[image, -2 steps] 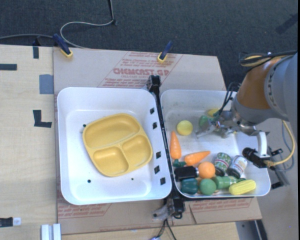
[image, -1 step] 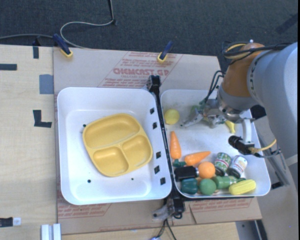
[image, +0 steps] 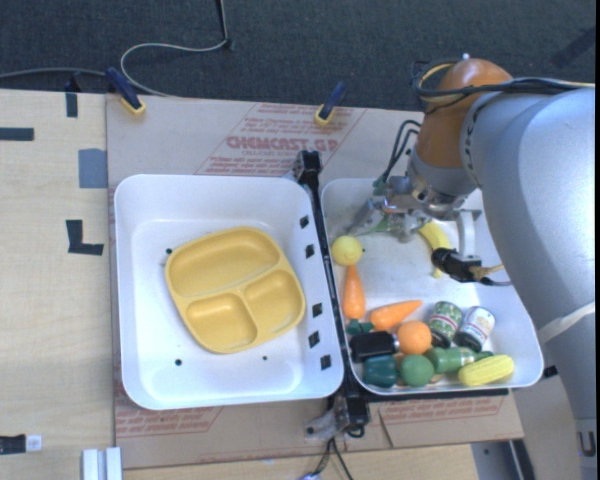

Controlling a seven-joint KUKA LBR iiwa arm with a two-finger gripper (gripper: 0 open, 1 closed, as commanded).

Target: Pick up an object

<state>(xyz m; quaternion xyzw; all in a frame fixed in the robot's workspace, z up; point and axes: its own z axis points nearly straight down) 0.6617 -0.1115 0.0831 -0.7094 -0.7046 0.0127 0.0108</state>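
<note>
My gripper (image: 396,214) hangs low over the far part of the right bin (image: 515,313), under the orange band of the arm. A yellow banana (image: 437,236) lies just right of it and a yellow lemon (image: 347,250) sits to its lower left by the bin wall. Nearer the front lie two orange carrots (image: 353,290) (image: 395,314), an orange ball (image: 414,338), two small cans (image: 445,320) (image: 476,326), a corn cob (image: 486,370), green pieces (image: 416,370) and a black piece (image: 372,345). I see nothing held in the gripper.
The left bin (image: 140,268) holds a yellow divided plate (image: 236,288). A black divider clamp (image: 307,164) sits between the bins at the back. The grey arm body (image: 540,198) covers the right bin's right side. Cardboard and a cable lie behind the bins.
</note>
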